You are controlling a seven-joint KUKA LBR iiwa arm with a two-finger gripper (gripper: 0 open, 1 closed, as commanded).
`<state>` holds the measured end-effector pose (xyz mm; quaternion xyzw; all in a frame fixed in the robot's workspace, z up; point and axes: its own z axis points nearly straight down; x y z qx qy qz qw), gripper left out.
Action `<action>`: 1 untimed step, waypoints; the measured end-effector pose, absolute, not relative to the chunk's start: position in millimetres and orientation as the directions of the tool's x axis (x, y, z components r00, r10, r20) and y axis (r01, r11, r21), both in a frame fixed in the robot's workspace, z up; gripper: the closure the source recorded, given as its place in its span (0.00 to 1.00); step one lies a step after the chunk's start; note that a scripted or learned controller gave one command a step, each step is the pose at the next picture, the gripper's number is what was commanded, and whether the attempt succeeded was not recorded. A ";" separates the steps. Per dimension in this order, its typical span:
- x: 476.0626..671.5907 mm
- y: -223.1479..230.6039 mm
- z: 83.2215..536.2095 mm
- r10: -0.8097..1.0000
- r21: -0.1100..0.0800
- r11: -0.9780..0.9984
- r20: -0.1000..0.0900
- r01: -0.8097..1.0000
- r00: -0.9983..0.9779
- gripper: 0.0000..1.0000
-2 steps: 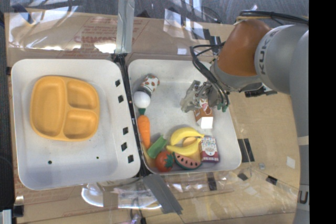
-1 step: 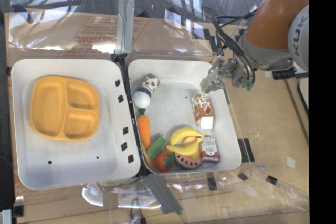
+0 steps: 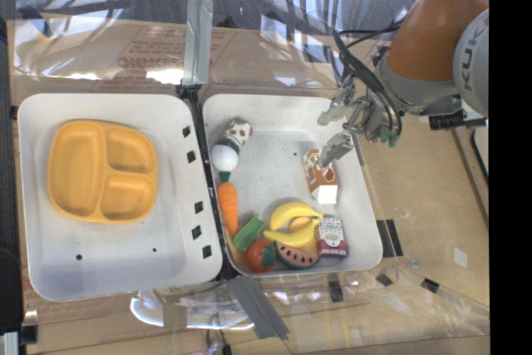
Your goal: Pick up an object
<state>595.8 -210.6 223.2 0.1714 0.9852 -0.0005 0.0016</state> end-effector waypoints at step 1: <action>609.5 -206.1 92.5 0.267 0.000 0.964 -0.002 0.267 -0.964 0.00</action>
